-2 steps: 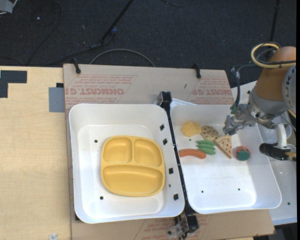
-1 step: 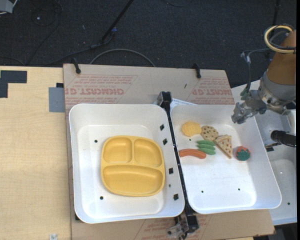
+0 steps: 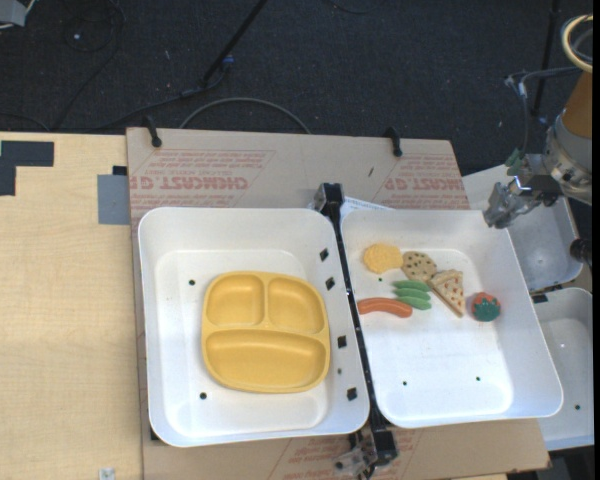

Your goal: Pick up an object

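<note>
Right bin [image 3: 500, 388], upper part: small toy foods clustered — hotdog [image 3: 384, 308], green beans [image 3: 413, 294], cookie [image 3: 418, 265]. Likely light, rigid, slick plastic; hotdog best pinched across middle. Pincer [image 3: 507, 203] at frame right above bin rim, state unclear.

Light falls evenly from above on my worktop [image 3: 50, 318], and the two white bins [image 3: 175, 268] come out bright, close to washed out, with no hard glare. Shadows are soft and short, hugging the yellow tray [image 3: 265, 330] toward six o'clock. The floor [image 3: 280, 48] toward twelve o'clock stays dim. The picture is slightly soft and grainy throughout; small items look fuzzy.
</note>
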`<state>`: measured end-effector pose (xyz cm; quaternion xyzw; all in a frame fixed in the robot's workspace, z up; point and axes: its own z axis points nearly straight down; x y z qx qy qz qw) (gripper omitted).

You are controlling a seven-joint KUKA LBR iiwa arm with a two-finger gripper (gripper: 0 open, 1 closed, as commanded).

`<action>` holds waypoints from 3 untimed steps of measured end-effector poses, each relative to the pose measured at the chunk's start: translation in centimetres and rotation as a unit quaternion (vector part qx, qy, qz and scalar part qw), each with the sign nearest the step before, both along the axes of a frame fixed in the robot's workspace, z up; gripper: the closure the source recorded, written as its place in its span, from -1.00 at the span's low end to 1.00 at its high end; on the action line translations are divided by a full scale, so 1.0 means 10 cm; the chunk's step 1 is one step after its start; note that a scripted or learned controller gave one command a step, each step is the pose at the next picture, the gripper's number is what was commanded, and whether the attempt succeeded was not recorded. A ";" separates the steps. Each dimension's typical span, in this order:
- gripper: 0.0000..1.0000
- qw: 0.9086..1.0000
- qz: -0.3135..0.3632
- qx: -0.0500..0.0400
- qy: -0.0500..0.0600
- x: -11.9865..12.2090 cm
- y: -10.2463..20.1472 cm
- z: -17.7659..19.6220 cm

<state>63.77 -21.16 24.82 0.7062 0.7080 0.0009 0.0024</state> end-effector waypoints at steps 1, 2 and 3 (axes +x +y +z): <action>1.00 1.000 0.001 0.001 0.002 0.00 -0.01 0.27; 1.00 1.000 0.001 0.002 0.004 -0.05 0.47 0.24; 1.00 1.000 0.001 0.002 0.005 -0.21 0.98 0.05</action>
